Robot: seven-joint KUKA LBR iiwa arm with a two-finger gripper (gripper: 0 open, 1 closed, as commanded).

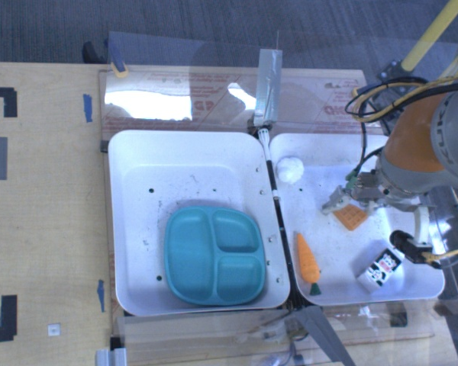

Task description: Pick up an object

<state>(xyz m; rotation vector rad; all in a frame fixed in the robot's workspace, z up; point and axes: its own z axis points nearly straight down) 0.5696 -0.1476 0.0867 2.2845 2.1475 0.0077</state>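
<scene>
In the right bin (412, 155), my gripper (349, 198) hangs low near the middle, reaching in from the right under the orange-banded wrist (412, 147). An orange waffle-like piece (352, 219) lies just below the gripper and is partly covered by it; whether they touch is unclear. A white ball (290, 169) rests near the bin's back left corner. An orange carrot (308, 261) with a green end lies along the left wall at the front. A black-and-white carton (381, 269) sits at the front right.
The left bin (137, 174) holds a teal divided plate (214, 256) at its front. A grey metal post (268, 90) stands behind the wall between the two bins. Yellow and black cables (382, 97) loop above the arm at the back right.
</scene>
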